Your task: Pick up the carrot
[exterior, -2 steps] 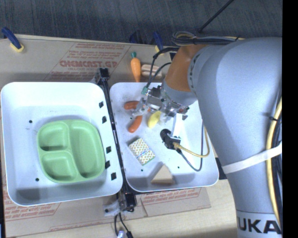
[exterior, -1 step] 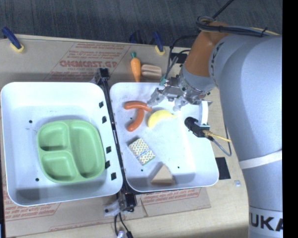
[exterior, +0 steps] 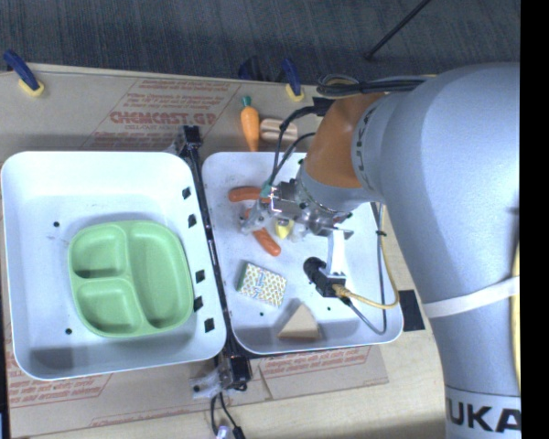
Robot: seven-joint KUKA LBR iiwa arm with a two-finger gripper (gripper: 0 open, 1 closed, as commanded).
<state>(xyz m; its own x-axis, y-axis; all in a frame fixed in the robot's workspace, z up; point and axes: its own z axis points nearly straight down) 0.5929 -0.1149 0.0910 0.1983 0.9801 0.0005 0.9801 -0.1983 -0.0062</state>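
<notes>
Small orange carrot with green top (exterior: pixel 249 126) lying outside the bins, on the cardboard just behind the right white bin (exterior: pixel 366 323). Grey two-finger gripper (exterior: pixel 273 210) low inside that bin, over small orange pieces (exterior: pixel 266 241); finger state impossible to tell. Green divided plate (exterior: pixel 128 277) in left white bin (exterior: pixel 18 245).

Right bin crowded; left bin's rim open

The right white bin (exterior: pixel 384 323) is blocked by the grey arm (exterior: pixel 421 144), a patterned square packet (exterior: pixel 262 283) and a tan wedge (exterior: pixel 298 326).
</notes>
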